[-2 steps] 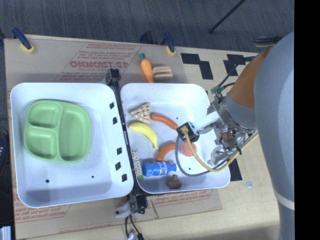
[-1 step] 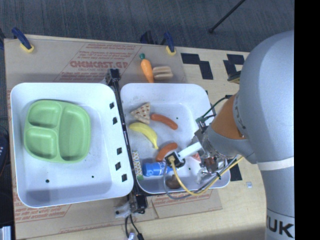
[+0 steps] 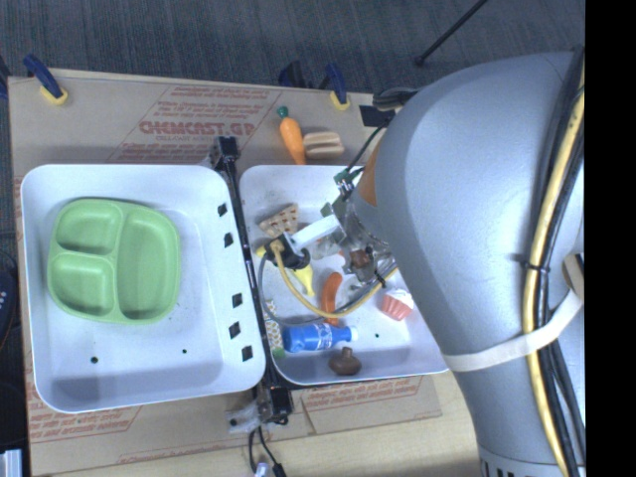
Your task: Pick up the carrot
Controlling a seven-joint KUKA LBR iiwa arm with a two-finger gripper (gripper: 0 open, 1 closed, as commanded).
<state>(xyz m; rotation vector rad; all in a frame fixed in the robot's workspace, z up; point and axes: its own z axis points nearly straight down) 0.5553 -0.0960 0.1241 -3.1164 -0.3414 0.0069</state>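
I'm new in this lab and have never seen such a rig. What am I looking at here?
One fixed camera looks down from above at a slant. The big grey shape on the right is a robot arm; its gripper hangs over the right bin. That bin holds a blue bottle, a waffle-like piece, a small brown item, a red-and-white piece and an orange piece, possibly a carrot. The left bin holds a green divided plate. A carrot with a green top and a tan bun lie outside the bins on the cardboard. Whether the gripper holds anything, I cannot tell.
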